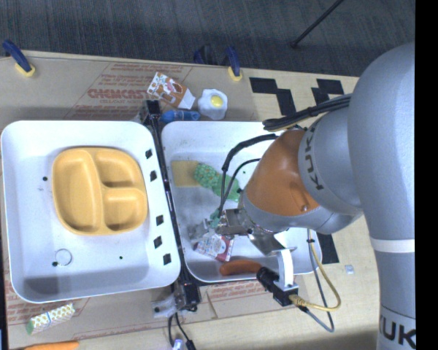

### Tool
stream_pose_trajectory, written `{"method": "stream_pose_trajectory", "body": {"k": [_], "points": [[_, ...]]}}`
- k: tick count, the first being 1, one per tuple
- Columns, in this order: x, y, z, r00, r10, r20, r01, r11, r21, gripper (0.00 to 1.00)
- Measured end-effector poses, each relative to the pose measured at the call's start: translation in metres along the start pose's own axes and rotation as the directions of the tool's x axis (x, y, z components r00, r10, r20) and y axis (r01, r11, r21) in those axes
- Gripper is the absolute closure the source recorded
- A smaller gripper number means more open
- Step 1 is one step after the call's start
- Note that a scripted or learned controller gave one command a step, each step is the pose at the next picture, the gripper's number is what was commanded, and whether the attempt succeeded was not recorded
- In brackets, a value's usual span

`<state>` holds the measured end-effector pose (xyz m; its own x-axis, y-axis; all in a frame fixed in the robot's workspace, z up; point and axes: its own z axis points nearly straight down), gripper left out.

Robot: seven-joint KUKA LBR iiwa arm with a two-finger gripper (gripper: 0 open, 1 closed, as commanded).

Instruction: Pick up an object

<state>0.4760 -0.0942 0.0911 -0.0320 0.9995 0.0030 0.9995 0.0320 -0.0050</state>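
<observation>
Your arm (328, 173) reaches low into the right bin (204, 131), above a red-white packet (215, 246) beside an orange sausage-shaped piece (237, 267). Jaws' state: cannot tell; wrist hides them.

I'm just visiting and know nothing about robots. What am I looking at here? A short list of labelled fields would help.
left bin: holds a yellow divided tray
right bin: holds a yellow sponge, a green item, a crumpled wrapper and an orange-red sausage-shaped item
arm: grey with an orange band, reaching in over the right bin
gripper: hidden under the wrist, state cannot be told
outside the bins: small packets along the bench edges
</observation>
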Motion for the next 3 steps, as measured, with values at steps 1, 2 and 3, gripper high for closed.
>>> {"method": "stream_pose_trajectory", "body": {"k": [1,2,3], "points": [[-0.0002,0.0,0.0,1.0,0.0,0.0,0.0,1.0,0.0,0.0],[0.0002,0.0004,-0.0098,1.0,-0.005,-0.001,0.005,1.0,0.001,1.0],[0.0002,0.0004,-0.0097,1.0,-0.005,-0.001,0.005,1.0,0.001,0.0]]}}
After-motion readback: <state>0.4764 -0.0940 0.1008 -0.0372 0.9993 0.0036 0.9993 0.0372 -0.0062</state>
